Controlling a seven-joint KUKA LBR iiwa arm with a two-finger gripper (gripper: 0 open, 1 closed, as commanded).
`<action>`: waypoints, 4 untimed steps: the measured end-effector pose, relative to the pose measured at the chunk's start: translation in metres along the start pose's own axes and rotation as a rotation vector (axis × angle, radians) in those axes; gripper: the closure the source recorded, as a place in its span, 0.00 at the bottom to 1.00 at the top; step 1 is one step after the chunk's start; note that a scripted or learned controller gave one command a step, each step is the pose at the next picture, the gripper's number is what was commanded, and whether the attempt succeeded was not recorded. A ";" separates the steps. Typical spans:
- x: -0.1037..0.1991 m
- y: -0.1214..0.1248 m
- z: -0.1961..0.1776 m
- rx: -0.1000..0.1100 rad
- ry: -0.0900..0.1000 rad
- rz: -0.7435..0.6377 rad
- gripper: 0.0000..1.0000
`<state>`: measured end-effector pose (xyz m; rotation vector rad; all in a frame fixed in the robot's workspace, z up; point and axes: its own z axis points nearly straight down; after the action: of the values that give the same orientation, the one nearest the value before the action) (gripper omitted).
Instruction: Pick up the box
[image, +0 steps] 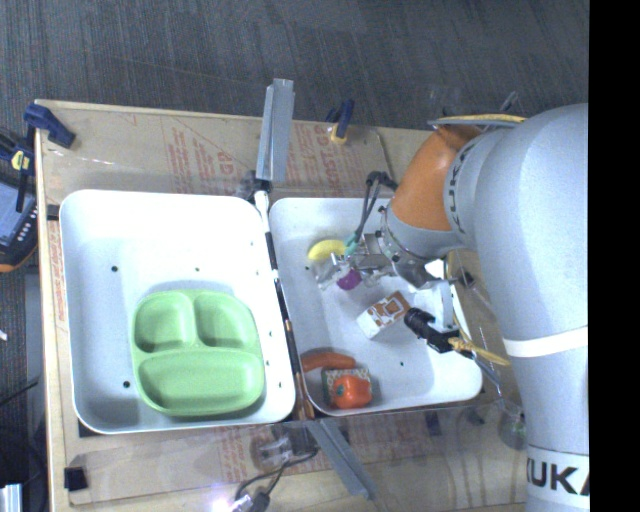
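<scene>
The grey arm bends low from the right (orange band showing), its gripper (352, 262) pointing leftward and down.

Probably a lab: clamped plywood bench (150, 150), KUKA arm (540, 250).

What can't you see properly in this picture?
- Gripper: its fingertips blur into clutter beside the banana, camera view.
- Box: its printing is too small to read.
- Right bin: its right side is hidden under the arm.
- Purple thing: too small to name.
</scene>
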<state>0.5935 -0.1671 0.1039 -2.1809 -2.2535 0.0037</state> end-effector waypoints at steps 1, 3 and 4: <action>0.001 0.001 -0.010 0.001 0.001 -0.007 1.00; 0.014 0.050 0.012 -0.005 -0.002 -0.121 0.00; -0.006 -0.007 -0.047 -0.003 -0.002 -0.074 0.00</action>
<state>0.5870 -0.1739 0.1512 -2.0982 -2.3355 0.0012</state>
